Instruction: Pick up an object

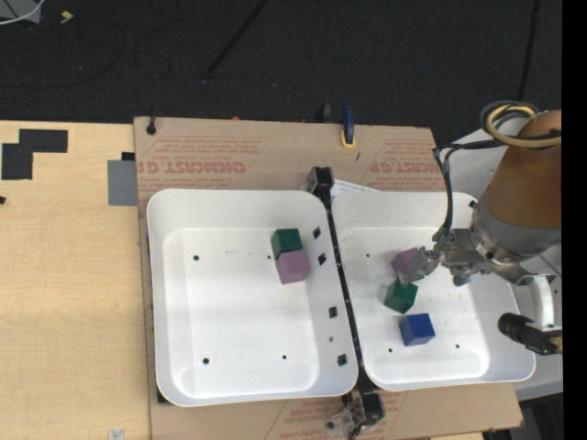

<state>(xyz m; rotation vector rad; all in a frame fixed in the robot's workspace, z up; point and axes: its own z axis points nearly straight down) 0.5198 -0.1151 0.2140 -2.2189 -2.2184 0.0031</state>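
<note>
In the right bin (459, 374), my gripper (425, 264) reaches in from the right, low over the bin floor. A mauve block (404, 262) sits right at its tip, touching or nearly touching it. A dark green block (401, 297) lies tilted just below the mauve one. A blue cube (416, 328) rests further toward the front. In the left bin (174, 337), a green block (286, 241) and a purple block (293, 267) stand against each other near the dividing wall.
The two bins meet along a black-clipped rim (335, 282). The arm's orange band (532, 168) and grey wrist (509, 246) cover the right bin's right side. Cardboard (229, 159) lies under the bins, with a wooden bench (64, 291) to the left.
</note>
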